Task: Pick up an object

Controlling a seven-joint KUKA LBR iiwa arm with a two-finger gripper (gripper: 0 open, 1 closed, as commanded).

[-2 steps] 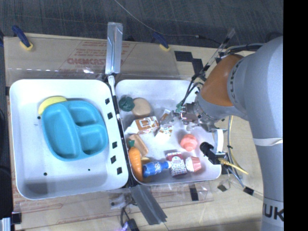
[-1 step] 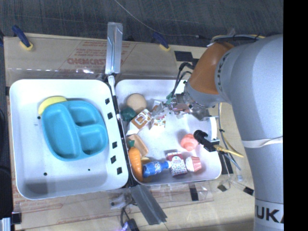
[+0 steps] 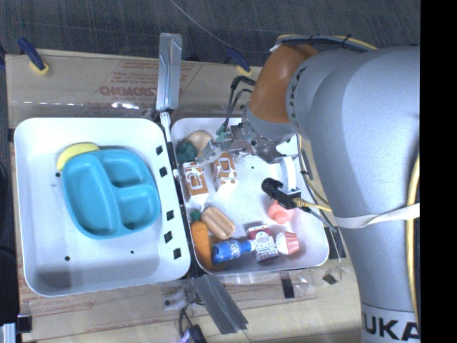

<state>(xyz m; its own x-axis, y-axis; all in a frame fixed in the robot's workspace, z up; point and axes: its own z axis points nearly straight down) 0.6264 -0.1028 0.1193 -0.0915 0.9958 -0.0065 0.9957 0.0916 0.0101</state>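
Camera view: left bin (image 3: 28,191) holds blue tray (image 3: 111,191); right bin (image 3: 310,252) toys; pincer (image 3: 225,143) grip unclear.

right bin (image 3: 314,252): white, shallow, cluttered | hot-dog toy (image 3: 218,222): tan bun, tilted, mid-left | carrot toy (image 3: 201,243): orange, at left wall | blue bottle (image 3: 232,250): lying flat, near front edge | red-white can (image 3: 265,246): on its side, just beside bottle | pink piece (image 3: 280,212): right side | teal object (image 3: 187,151): back-left corner
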